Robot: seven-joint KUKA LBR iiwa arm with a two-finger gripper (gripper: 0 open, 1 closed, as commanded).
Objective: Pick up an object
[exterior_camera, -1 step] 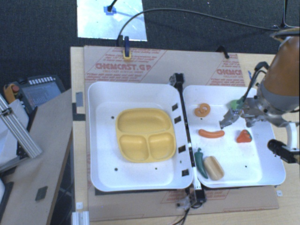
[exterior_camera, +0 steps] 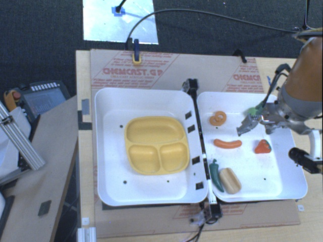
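- Left bin (exterior_camera: 108, 150): holds a yellow divided tray (exterior_camera: 154, 144) lying flat near the middle of the bin floor. Nothing rests in its three compartments. The tray is well apart from the gripper and plays no evident part in the pick at this moment.
- Central divider (exterior_camera: 198, 145): the two bins meet here. A green pepper (exterior_camera: 215, 175) lies in the right bin just beside this edge, toward the bin's front corner, touching or nearly touching a tan bread roll (exterior_camera: 230, 180) on its right.
- Right bin (exterior_camera: 290, 185), far half: an orange ring (exterior_camera: 218, 118) lies near the divider edge.
- Right bin, middle: an orange-red sausage (exterior_camera: 227, 144) lies flat, running parallel to the front edge. It sits between the ring and the roll.
- Right bin, toward the right edge: a red strawberry-like piece (exterior_camera: 262, 146) lies flat on the floor.
- Gripper (exterior_camera: 248, 124): positioned above the right bin, between the ring and the red piece, beyond the sausage. Finger spacing cannot be determined from this view. No object is seen between the fingers.
- Task status: every candidate object lies on the bin floor, so the pick is judged not yet done. Remaining: descend on one object, close, and lift. The sausage and the ring are nearest.
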